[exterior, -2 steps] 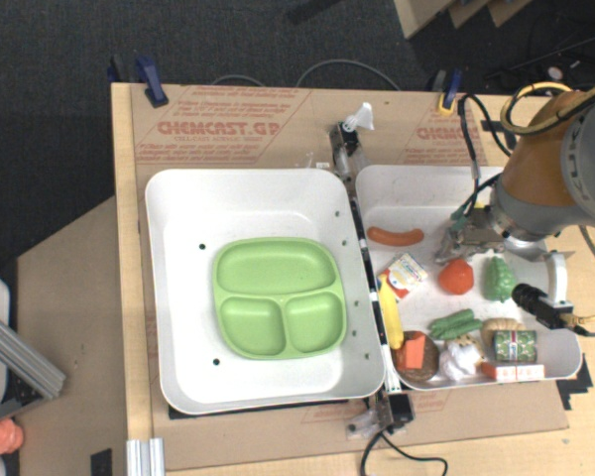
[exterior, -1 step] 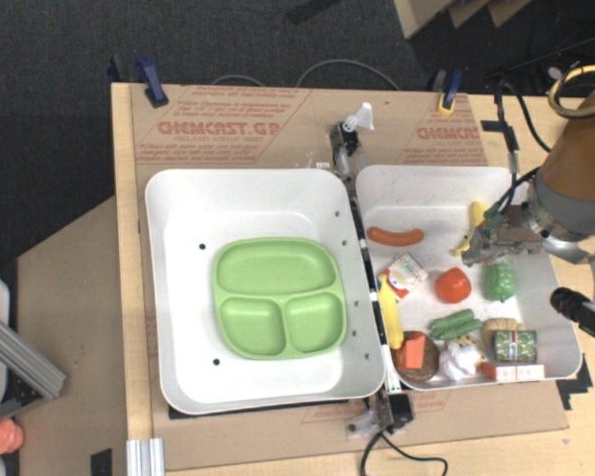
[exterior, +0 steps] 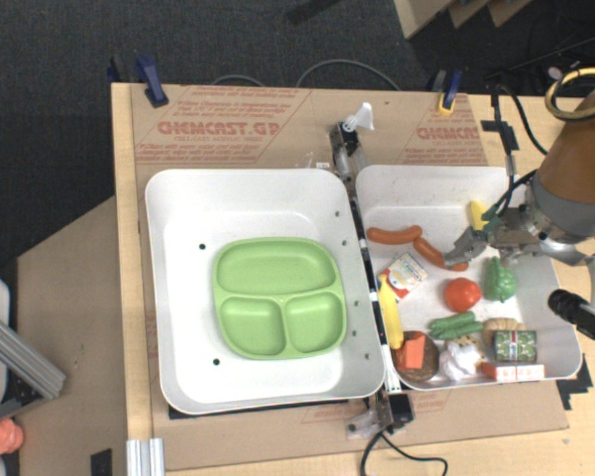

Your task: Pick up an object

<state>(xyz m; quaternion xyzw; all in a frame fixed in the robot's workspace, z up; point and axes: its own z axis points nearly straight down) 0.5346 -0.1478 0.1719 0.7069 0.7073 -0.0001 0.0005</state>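
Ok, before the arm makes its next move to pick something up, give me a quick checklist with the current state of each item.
1. Gripper is over the right white bin, where the objects lie: ok.
2. A target sits near the fingertips: ok; the reddish-brown sausage pieces lie just beside them.
3. Something is already between the fingers: cannot tell.
4. Fingers are open for a grasp: cannot tell; they are too small and dark to read.
5. Target has free room: not ok; the round red tomato, green leafy vegetable and small red-and-white packet crowd close.
6. Left white bin is ready to receive: ok; it holds the green divided plastic plate.
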